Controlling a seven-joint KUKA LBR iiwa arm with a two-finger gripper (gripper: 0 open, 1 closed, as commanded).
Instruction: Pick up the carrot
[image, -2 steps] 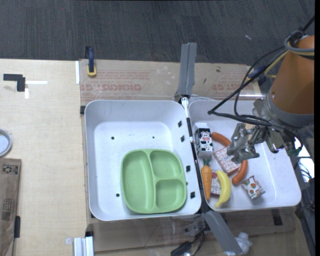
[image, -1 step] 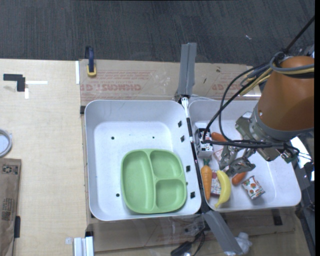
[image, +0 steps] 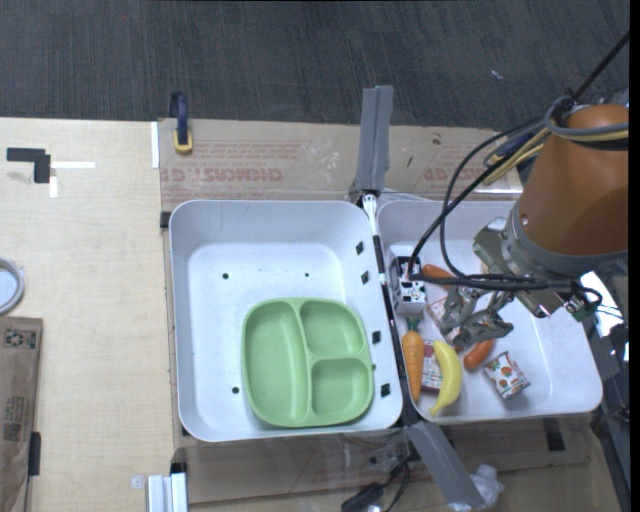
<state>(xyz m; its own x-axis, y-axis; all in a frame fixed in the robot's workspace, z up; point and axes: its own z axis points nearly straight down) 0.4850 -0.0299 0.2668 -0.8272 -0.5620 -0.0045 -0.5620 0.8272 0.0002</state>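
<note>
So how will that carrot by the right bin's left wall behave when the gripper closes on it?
The carrot looks like a smooth, stiff toy, so it probably won't bend but may slip. Its tapered round body could roll toward the banana beside it. The bin wall close by may crowd the gripper.

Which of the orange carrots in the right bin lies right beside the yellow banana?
The long orange carrot with green top, lying along the bin's left wall, left of the yellow banana.

Dark grey carpet floor (image: 250, 55) along the far side. Pale wooden counter (image: 80, 290), evenly lit. On it: tape roll (image: 8, 288) at left edge, brown paper bag (image: 18, 400), black L-shaped marker (image: 30, 162).
</note>
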